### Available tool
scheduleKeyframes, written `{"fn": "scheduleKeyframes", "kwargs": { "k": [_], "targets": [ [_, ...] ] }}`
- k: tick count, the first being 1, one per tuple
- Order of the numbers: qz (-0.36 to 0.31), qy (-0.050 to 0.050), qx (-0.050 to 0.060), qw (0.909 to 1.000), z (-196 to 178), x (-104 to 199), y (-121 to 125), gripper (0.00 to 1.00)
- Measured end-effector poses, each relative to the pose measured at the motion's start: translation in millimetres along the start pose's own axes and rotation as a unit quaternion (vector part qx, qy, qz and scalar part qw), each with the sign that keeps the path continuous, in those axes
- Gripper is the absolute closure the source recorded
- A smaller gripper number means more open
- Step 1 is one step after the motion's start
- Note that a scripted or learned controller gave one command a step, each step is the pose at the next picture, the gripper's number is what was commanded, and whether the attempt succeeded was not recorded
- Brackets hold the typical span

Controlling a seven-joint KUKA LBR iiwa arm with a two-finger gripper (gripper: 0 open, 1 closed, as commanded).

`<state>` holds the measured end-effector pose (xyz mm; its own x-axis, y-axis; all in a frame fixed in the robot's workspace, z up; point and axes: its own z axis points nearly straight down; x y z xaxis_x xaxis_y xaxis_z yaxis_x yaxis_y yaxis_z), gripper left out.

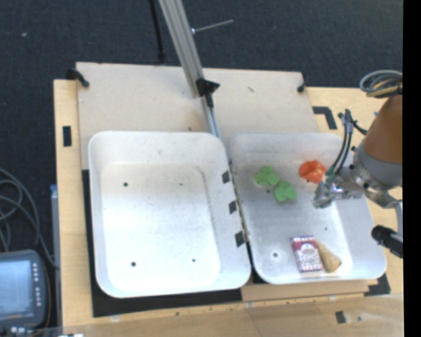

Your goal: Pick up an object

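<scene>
Currently the nearest candidate is the orange object [311, 170], lying in the upper right part of the right bin [266, 272]. The gripper [323, 196] hangs just beside it, a little below and to the right in the camera view, low over the bin floor. Whether it is wide or narrow: cannot tell, the tip is too small and blurred. Nothing visible held in it.

Other items in the same bin: two green pieces [276, 184] near the middle, touching or nearly so; a red-and-white box [306, 253] near the front edge with a tan wedge [329, 259] against its right side. Left bin [98, 188] sits alongside.

Risks, as judgement: gripper looks offset from the orange object, so closing here may catch air or nudge it toward the wall. Small rounded shape may also squirt out sideways.
</scene>
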<state>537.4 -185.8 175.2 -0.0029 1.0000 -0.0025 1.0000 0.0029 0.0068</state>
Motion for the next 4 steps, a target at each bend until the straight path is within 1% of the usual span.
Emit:
{"fn": "scheduleKeyframes", "kwargs": {
  "k": [1,2,3,4],
  "targets": [
    [0.000,-0.001,-0.001,1.0000,-61,-6,-5,1.00],
    [0.000,0.000,0.001,1.0000,-86,-7,-4,1.00],
    [-0.002,0.001,0.002,1.0000,-92,36,21,1.00],
    [-0.002,0.001,0.004,1.0000,-78,83,40,1.00]
  ]
}}
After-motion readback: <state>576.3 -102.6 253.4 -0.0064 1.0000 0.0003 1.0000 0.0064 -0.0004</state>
